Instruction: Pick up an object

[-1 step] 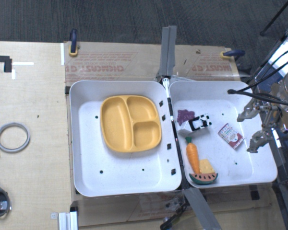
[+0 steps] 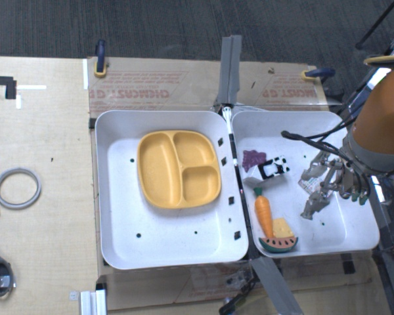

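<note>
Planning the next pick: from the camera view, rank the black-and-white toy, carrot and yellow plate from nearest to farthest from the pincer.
1. Black-and-white toy: right bin, just left of the pincer.
2. Carrot: right bin, near its left wall; close to the toy's distance.
3. Yellow plate: left bin, clearly farthest.

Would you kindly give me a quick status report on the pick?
Gripper over right bin, nothing visibly held. Carrot, watermelon slice, black-and-white toy lying left of it. Path unobstructed.
</note>
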Available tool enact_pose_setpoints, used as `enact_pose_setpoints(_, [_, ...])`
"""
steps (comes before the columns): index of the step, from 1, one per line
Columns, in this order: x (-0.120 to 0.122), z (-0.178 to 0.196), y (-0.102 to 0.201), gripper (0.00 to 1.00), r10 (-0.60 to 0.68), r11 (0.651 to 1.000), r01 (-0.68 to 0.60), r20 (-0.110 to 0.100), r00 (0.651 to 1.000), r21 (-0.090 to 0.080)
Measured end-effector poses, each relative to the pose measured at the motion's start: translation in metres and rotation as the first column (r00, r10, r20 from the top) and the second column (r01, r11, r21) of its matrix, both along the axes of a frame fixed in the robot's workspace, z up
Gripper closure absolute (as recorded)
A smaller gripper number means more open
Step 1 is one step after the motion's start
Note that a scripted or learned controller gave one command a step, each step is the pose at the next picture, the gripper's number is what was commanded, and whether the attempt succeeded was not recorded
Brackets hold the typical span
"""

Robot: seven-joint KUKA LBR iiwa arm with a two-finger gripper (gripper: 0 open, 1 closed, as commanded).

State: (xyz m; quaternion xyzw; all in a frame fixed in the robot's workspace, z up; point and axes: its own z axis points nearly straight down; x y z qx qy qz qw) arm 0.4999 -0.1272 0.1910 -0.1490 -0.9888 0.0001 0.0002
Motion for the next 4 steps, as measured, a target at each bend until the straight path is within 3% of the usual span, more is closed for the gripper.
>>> enact_pose_setpoints(1, [0.035, -0.088, 0.007, 0.00, -0.177, 0.984, 0.177, 0.000, 0.984, 0.000])
enact_pose_setpoints(2, [0.124, -0.099, 0.023, 0.00, -0.429, 0.903, 0.429, 0.004, 0.903, 0.000])
enact_pose_setpoints(3, [0.110, 0.001, 0.093, 0.00, -0.497, 0.867, 0.497, 0.002, 0.867, -0.001])
enact_pose_setpoints(4, [0.080, 0.013, 0.054, 0.00, -0.148, 0.989, 0.148, 0.002, 0.989, -0.001])
